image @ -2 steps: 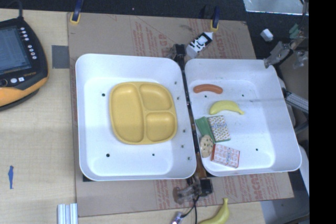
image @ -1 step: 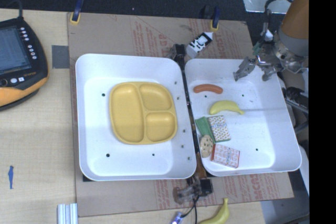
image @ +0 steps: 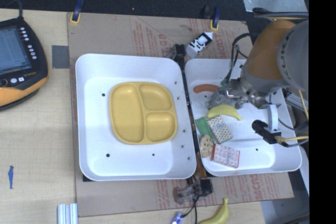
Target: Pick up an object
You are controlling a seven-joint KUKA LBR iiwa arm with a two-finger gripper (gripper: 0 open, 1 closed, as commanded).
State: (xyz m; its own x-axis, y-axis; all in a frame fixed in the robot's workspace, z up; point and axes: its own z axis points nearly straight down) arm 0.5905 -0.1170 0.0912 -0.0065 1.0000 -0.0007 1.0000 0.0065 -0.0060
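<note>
At frame centre-left we see the yellow divided plate (image: pixel 143 112) alone in the left bin (image: pixel 92 160). Further right, the gripper (image: pixel 231 97) hovers just above the banana (image: pixel 224 111); crowded neighbouring packets could spoil our grasp

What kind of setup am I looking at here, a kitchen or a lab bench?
Most likely a robot lab bench, not a kitchen. Two white bins sit side by side on clamped cardboard, a teach pendant lies at the left, and the items by the gripper, such as the banana, look like toy food.
</note>
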